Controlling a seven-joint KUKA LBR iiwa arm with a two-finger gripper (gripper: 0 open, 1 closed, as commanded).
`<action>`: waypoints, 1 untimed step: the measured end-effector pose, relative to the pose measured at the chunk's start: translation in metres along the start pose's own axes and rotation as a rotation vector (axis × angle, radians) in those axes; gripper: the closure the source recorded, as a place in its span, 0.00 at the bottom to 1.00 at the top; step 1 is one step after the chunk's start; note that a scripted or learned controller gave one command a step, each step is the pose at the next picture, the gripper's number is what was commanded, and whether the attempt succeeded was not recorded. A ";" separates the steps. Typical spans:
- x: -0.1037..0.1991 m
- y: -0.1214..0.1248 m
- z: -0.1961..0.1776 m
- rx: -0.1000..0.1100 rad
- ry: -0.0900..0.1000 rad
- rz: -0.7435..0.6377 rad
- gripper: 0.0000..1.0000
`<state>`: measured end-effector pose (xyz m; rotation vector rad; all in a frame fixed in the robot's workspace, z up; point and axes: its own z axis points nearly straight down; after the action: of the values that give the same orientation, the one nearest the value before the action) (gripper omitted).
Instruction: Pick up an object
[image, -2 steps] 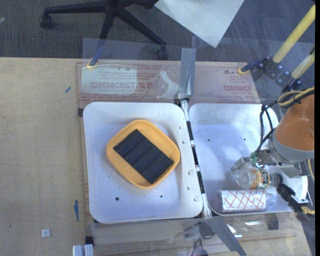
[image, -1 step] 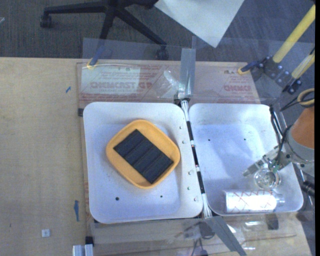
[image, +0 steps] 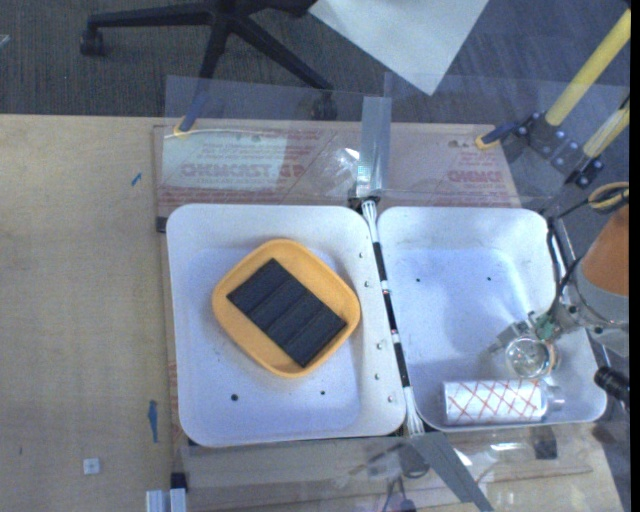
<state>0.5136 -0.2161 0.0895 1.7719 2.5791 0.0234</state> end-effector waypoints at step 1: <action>0.016 -0.016 -0.006 -0.017 -0.019 0.397 0.00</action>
<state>0.4927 -0.2074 0.0948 2.2295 2.1638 0.0316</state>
